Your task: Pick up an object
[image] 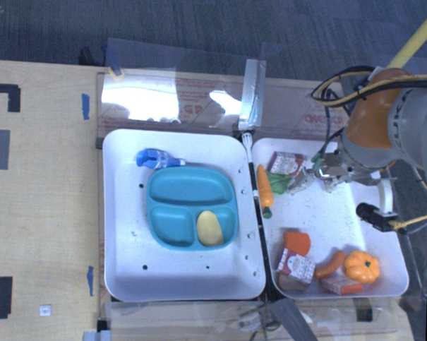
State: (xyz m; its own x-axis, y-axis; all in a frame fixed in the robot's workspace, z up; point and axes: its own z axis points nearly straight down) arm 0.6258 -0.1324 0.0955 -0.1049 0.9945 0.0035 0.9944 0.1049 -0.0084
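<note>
Risk of a missed pick in the crowded right bin.
End effector hovers low at the far end of that bin, near a small printed packet and a carrot; whether it is released or clenched cannot be told. Candidate objects lie in this bin: the packet, the carrot, a small carton, a sausage and a pumpkin bunched at the near end. Closing beside the bin wall could nudge the packet away or pinch nothing. Print on packet and carton is too small to read.
</note>
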